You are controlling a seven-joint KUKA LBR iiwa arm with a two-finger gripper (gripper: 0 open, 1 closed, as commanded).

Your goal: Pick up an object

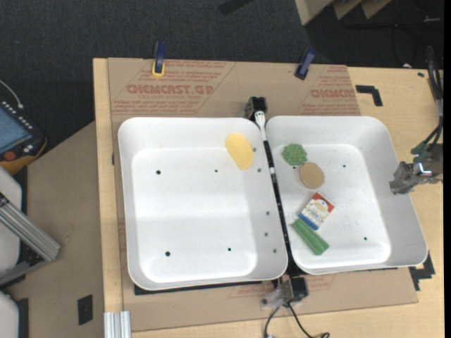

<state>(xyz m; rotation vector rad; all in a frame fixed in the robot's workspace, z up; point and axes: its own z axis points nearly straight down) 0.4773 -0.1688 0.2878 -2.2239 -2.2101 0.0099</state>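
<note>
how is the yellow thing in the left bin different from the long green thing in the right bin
The yellow object is pale yellow with a rounded oval outline; the long green object is green and a slimmer stick shape. The yellow object lies alone near the far right corner of the left bin; the green one lies in the right bin, right beside a small printed box. Both lie flat on a bin floor, apart from the gripper.

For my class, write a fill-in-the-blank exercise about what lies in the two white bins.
1. The yellow object lies in the ____ bin.
2. The right bin holds ____ objects.
3. The green stick lies nearest the bin's ____ edge.
4. The round tan piece lies just below the bumpy ____ ball.

Missing words: left; four; front; green
</note>
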